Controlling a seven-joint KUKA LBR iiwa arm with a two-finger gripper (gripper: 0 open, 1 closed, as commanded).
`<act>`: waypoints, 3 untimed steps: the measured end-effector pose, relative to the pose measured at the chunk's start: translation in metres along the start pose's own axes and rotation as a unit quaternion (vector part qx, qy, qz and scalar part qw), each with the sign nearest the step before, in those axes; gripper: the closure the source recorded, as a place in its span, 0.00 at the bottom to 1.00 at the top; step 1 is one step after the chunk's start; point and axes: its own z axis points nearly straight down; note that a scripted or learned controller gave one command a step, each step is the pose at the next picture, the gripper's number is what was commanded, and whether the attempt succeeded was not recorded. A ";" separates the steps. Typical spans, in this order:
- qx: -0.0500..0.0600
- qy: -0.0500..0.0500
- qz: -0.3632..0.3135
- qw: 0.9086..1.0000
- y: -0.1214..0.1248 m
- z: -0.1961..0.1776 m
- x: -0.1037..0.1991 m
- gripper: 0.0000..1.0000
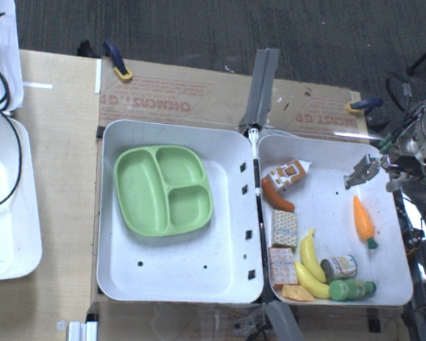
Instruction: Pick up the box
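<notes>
Nearest you, along the 6 o'clock wall of the right bin (pixel 404 286), lie a yellow wedge (pixel 297 292) and a green bottle (pixel 351 289); neither belongs to the task.

Locate the box (pixel 287 174), judged to be the orange-and-white carton. It lies flat on the bin floor in the 10 o'clock part of the right bin, close to the wall shared with the left bin (pixel 107 216). Its long axis runs roughly from 8 o'clock to 2 o'clock, with the white end toward 2 o'clock.

Note the brown sausage (pixel 278 197) just beside the box at 7 o'clock. You cannot tell whether the two touch. Two square waffle-patterned pieces (pixel 284 227) sit further out at 6 o'clock, then a banana (pixel 308 264) and a small can (pixel 340 266).

The gripper (pixel 363 173) hangs over the right bin well apart from the box, and nothing is seen in its grasp. You cannot tell whether it is open or closed. From the gripper, the box lies at 9 o'clock across bare bin floor. A carrot (pixel 363 219) lies near the gripper at 6 o'clock, off that line.

Judge the coming move as a traverse toward 9 o'clock, followed by a descent. Expect the wrist to need turning so the closing direction crosses the short side of the box. Watch the sausage: a low approach on the 7 o'clock side may catch it instead.

A green divided plate (pixel 164 190) occupies the left bin.
</notes>
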 end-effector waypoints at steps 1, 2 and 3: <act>0.001 0.000 0.060 0.998 -0.030 0.130 0.042 0.00; 0.000 0.000 0.060 0.998 -0.030 0.130 0.042 0.00; 0.007 0.001 0.146 0.989 0.064 0.159 0.046 0.00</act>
